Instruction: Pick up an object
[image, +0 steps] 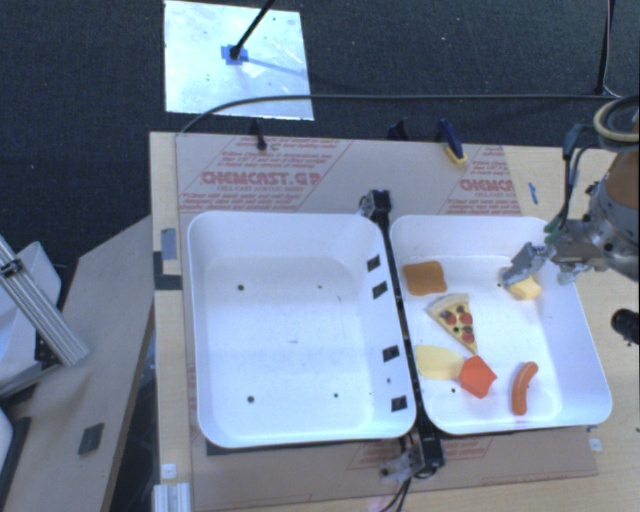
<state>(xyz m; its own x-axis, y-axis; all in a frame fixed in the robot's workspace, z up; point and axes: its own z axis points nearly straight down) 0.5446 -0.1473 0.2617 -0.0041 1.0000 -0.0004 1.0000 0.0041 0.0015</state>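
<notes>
The right bin (575, 345) holds several toy foods. A brown toast slice (424, 277) lies near the divider. Below it are a pizza slice (453, 318), a pale yellow piece (433, 361), a red-orange block (477, 377) and a sausage (522, 388). A small yellow wedge (527, 289) sits by the bin's far right side. My gripper (524, 266) hangs at the right, just above and touching or nearly touching that wedge. Whether the wedge is in its grasp is hidden.
The left bin (290, 330) stands beside the right one, with a black clipped divider (392, 320) between them. Both rest on a board marked CHEMCAST (260, 178). A blue clamp (452, 145) and a cable (250, 105) lie at the back.
</notes>
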